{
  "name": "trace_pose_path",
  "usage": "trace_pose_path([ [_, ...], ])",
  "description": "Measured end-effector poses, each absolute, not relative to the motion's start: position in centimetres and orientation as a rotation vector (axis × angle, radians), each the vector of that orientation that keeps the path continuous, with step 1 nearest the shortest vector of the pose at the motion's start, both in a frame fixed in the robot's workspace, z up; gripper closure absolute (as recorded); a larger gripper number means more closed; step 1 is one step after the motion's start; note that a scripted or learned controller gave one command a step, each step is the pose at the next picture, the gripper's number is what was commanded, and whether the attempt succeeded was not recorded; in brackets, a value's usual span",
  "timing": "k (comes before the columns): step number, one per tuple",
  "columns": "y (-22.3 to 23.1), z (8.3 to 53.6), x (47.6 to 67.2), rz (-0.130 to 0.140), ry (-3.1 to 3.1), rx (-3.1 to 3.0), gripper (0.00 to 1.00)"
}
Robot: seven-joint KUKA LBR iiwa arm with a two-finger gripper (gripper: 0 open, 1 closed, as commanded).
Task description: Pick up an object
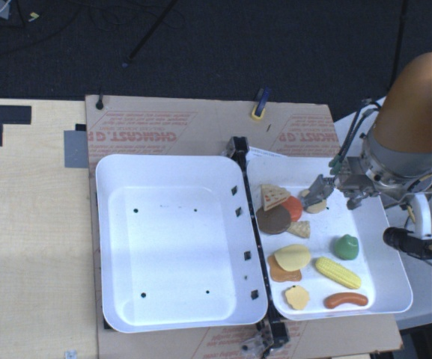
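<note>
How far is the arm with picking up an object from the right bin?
Done: the hand has reached into the right bin, near the red piece and the wedge. In hand: nothing can be seen between its fingers, so no grasp shows yet. Left: to close on one item and lift it. The corn, green pepper and sausage lie untouched in the bin.
</note>
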State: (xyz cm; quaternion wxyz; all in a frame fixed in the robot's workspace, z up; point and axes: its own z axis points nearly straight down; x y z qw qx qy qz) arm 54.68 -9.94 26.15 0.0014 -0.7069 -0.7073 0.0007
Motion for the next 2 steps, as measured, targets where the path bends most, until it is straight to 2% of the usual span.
trace_pose_path([
  [1,-14.6,11.5,59.4,0.008,-2.217,-2.218,0.0],
  [2,-14.2,9.1,64.7,-0.002,-2.224,-2.225,0.0],
])
